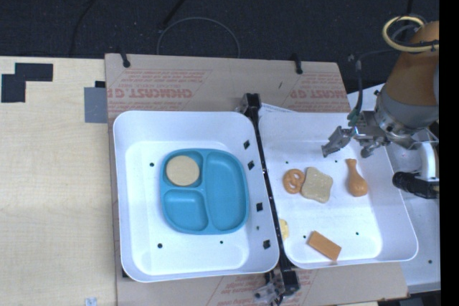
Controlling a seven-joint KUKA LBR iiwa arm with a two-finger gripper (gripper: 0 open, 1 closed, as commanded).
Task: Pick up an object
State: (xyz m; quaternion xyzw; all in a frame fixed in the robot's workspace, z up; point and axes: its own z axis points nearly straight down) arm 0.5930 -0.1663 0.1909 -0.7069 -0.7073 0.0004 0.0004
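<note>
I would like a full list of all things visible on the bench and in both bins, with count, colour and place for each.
bins: two, white, side by side on the bench
divided plate: one, blue, in the left bin
round cracker: one, tan, in the plate's upper left compartment
pretzel: one, orange-brown, right bin, touching the bread
bread slice: one, pale beige, middle of right bin
drumstick: one, orange, right of the bread
block: one, orange, near front of right bin
cardboard sheet: one, brown, under the bins
gripper: one, grey, above the right bin's rear

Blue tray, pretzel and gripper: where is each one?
blue tray (pixel 222 190), camera view, its large right compartment.
pretzel (pixel 292 180), camera view, its left loop.
gripper (pixel 351 141), camera view, between its fingertips.
</note>
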